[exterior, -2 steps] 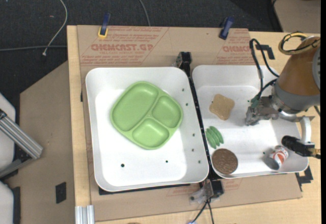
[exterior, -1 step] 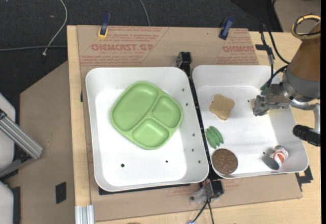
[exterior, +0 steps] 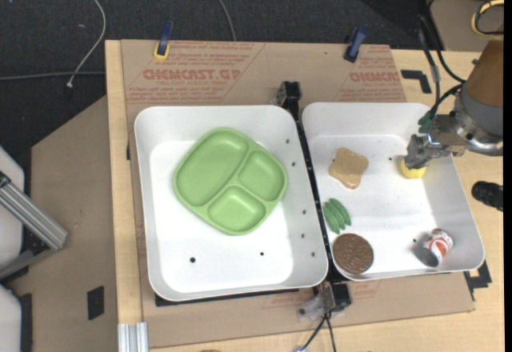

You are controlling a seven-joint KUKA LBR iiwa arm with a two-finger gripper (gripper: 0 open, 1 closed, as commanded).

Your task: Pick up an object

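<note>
Yellow block [exterior: 414, 172] sits under the gripper [exterior: 418, 157] by the right bin [exterior: 464, 206] wall; we can't tell jaw state; wall contact could spoil the grasp.

From my seat, the two bins [exterior: 160, 182] look like smooth white plastic with a faint sheen. The divided green plate [exterior: 230, 180] in the left one reads as matt plastic. Under the bins I see printed brown cardboard [exterior: 200, 70], dull and papery, on a pale wooden table [exterior: 80, 182]. The tan biscuit-shaped piece [exterior: 349, 168] looks rough; the brown disc [exterior: 353, 253] looks grainy. The pincer [exterior: 418, 157] looks like dull grey metal.
</note>
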